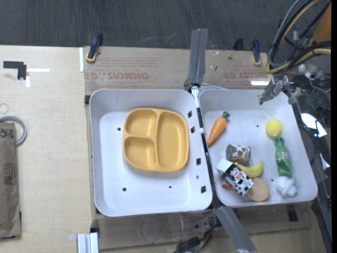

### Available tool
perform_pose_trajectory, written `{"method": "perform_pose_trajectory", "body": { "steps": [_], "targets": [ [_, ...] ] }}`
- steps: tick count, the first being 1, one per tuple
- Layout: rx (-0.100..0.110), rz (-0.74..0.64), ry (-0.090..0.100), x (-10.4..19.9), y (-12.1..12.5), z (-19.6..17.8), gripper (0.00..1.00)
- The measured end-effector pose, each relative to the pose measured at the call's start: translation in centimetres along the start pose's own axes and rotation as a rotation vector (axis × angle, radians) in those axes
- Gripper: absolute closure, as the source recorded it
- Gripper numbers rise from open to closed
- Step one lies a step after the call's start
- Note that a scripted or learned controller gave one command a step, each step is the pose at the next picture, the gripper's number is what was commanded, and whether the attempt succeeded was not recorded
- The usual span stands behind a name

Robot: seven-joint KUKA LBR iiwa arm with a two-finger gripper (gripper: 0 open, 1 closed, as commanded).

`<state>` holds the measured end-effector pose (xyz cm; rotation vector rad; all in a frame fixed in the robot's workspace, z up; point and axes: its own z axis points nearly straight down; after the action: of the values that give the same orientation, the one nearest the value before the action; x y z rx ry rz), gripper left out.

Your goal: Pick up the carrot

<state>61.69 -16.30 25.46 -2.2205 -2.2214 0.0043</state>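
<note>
The carrot (216, 130) is orange with a green top and lies tilted near the left wall of the right bin (247, 105), its top pointing to the back right. My gripper (269, 94) hangs over the right bin's back right corner, well right of and behind the carrot and apart from it. The arm's wrist and cables crowd the view behind it.
A yellow divided plate (156, 139) lies in the left bin (105, 157). The right bin also holds a lemon (273, 127), a green bottle (283, 157), a small can (238, 153), a banana (251, 169), a cow-patterned carton (236, 178) and a white lump (286, 186).
</note>
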Motion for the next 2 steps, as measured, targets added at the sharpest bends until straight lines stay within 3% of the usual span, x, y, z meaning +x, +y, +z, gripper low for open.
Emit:
{"method": "perform_pose_trajectory", "body": {
  "steps": [1,2],
  "targets": [
    [0.002,0.006,0.000,9.7,-3.1,6.5,0.00],
    [0.000,-0.124,0.001,6.8,-7.2,15.7,0.00]
  ]
}}
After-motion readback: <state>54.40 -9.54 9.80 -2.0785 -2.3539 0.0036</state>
